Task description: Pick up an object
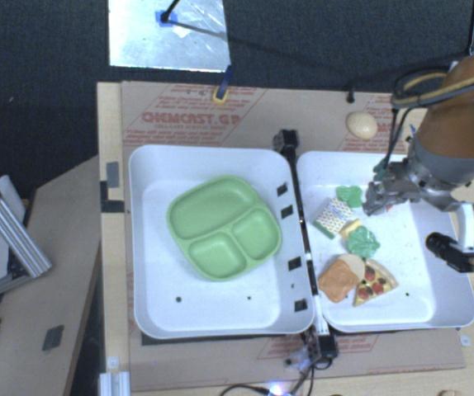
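The right bin [419,308] holds several toy foods. A green piece [349,195] lies near its upper middle, with a white checkered block [334,217] just below it. Lower down are a green leafy piece [362,241], a tan bread-like piece [339,277] and a pizza slice [376,283]. My gripper [376,198] hangs low over the right bin, just right of the upper green piece and above the leafy one. I see nothing held in it.
The left bin [150,221] carries a green divided plate [224,227]. A beige egg-shaped object [362,124] lies on the bench behind the right bin. A black fitting [447,250] on a white bracket sticks out over the right bin's right side.
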`<state>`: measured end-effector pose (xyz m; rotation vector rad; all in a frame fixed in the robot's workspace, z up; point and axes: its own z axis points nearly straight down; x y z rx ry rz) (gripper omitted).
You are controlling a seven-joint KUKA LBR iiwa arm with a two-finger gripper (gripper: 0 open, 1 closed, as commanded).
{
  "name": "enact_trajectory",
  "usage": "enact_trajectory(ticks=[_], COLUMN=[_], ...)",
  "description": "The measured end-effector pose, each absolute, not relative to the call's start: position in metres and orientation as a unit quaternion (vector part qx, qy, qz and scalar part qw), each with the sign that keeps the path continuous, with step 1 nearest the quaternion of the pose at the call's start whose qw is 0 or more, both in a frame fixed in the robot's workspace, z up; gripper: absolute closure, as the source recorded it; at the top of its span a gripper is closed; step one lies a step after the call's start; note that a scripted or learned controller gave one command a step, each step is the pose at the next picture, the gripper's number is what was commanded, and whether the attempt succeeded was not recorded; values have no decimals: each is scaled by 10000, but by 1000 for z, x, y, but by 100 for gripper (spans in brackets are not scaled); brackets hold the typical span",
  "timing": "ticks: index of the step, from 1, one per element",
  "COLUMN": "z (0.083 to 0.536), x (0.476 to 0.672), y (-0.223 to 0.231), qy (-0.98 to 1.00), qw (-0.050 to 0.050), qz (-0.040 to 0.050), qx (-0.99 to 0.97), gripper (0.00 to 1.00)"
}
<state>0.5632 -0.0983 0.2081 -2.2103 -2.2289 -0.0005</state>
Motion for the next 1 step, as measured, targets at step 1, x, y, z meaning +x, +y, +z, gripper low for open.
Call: enact_trajectory(ticks=[1], z=[209], x=[548], y=[-58], qy=[-7099], qw=[10], qz=[-2], qx=[-7043], gripper=[100])
